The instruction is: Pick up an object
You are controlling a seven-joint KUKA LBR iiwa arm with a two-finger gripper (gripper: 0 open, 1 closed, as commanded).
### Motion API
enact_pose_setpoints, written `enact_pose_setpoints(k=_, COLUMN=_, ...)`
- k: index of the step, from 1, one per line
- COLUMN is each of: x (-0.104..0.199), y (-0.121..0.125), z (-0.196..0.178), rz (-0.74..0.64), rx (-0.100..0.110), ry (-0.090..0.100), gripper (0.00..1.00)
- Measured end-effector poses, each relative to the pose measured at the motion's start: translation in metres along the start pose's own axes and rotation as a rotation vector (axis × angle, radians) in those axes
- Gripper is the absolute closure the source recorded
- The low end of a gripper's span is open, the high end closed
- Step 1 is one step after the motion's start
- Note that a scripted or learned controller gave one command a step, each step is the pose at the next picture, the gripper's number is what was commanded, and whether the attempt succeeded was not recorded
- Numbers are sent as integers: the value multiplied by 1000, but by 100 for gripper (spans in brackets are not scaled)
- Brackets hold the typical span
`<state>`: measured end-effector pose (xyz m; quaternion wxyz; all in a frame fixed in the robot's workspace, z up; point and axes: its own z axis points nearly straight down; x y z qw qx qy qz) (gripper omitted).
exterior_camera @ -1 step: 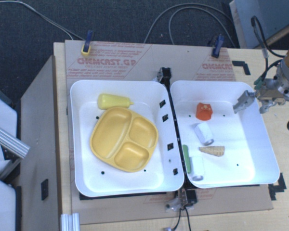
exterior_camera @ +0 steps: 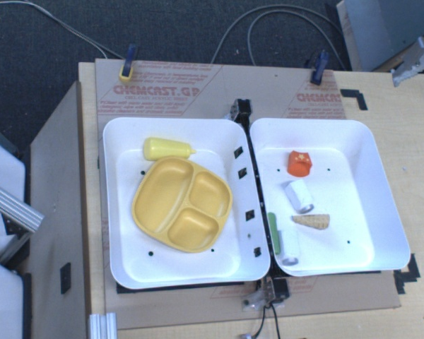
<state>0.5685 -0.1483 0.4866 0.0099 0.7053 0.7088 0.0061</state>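
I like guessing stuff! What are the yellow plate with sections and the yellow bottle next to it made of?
The yellow divided plate looks like moulded plastic: one even colour, smooth, soft sheen, rounded compartments. The yellow bottle above it looks like plastic too, same flat colour and dull gloss. Both are guesses from looks alone.

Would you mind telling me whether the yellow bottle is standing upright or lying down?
Lying down. The yellow bottle rests on its side in the left bin, just above the yellow tray.

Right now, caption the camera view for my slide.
Yellow tray and bottle in left bin; four small objects in right bin.
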Motion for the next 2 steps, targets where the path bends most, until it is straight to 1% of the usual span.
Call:
enact_pose_setpoints(k=1, x=-1, y=-1, z=-1, rz=2, rx=16, ry=2, gripper=100)
enact_pose_setpoints(k=2, x=-61, y=38, z=24, rz=9, rx=21, ry=1, gripper=100)
